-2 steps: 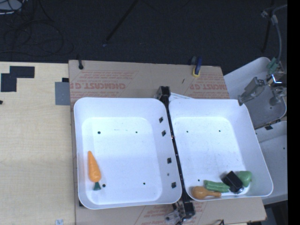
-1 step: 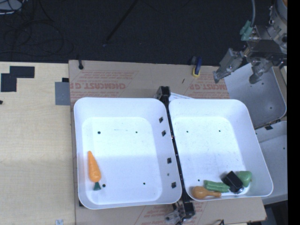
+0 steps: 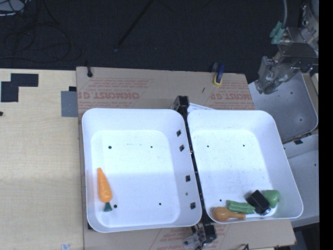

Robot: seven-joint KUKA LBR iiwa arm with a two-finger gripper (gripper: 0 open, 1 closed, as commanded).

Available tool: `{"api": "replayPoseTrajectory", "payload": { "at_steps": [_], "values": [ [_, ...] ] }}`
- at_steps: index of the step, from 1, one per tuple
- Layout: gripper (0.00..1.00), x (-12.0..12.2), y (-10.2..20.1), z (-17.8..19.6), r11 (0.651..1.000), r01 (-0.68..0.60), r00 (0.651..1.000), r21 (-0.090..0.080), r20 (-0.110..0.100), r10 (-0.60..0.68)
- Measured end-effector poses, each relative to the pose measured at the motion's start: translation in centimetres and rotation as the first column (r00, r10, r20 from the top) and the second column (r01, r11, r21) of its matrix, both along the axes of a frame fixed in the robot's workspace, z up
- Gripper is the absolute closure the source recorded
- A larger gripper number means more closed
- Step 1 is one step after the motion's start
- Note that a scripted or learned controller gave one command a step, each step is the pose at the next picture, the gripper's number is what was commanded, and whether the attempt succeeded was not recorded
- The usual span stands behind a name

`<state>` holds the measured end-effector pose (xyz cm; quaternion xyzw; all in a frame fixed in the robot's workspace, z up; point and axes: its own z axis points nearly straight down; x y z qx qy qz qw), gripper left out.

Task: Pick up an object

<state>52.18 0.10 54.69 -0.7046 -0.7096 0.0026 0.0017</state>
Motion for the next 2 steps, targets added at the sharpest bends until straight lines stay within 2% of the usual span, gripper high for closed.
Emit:
{"api": "replayPoseTrajectory", "payload": {
  "at_steps": [1,2],
  "values": [
    [1.00,1.0,-7.4,-8.6,1.000,0.014,1.000,0.000,-0.005,-0.014],
    [1.00,5.1,-20.4,-16.0,1.000,0.018,1.000,-0.002,-0.004,-0.018]
  ]
}}
